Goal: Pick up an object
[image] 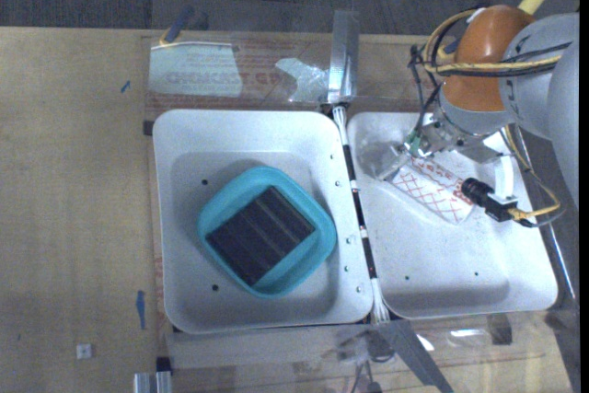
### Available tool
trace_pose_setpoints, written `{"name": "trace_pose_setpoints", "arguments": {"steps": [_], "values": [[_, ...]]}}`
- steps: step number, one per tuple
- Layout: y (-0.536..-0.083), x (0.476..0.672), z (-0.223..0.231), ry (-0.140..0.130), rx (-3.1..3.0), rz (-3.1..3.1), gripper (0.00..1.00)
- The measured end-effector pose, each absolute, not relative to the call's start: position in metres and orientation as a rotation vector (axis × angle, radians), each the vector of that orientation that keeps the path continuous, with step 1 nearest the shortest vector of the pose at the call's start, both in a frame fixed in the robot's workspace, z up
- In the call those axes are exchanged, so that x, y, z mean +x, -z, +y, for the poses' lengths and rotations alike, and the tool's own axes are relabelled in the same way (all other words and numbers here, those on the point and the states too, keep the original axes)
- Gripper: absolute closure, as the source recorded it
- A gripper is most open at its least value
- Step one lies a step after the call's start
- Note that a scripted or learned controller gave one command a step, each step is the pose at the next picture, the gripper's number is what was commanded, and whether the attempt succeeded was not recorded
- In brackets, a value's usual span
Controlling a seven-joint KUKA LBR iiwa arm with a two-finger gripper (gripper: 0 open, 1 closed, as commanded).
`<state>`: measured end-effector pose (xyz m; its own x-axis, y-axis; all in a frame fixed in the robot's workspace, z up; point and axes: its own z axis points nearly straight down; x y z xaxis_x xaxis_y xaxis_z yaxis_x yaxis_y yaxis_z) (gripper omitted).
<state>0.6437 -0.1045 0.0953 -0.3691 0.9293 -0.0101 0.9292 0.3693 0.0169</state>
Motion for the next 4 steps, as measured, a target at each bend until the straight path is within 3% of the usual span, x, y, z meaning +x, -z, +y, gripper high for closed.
{"name": "trace_pose_setpoints", "arguments": {"steps": [1, 2, 3, 4], "values": [[-0.095, 0.628, -0.122, -0.016, 1.733, 2.598, 0.00], [-0.094, 0.638, -0.108, -0.008, 1.598, 2.680, 0.00], [-0.107, 0.640, -0.109, -0.014, 1.595, 2.672, 1.00], [-0.186, 0.666, -0.048, -0.002, 1.393, 2.811, 1.00]]}}
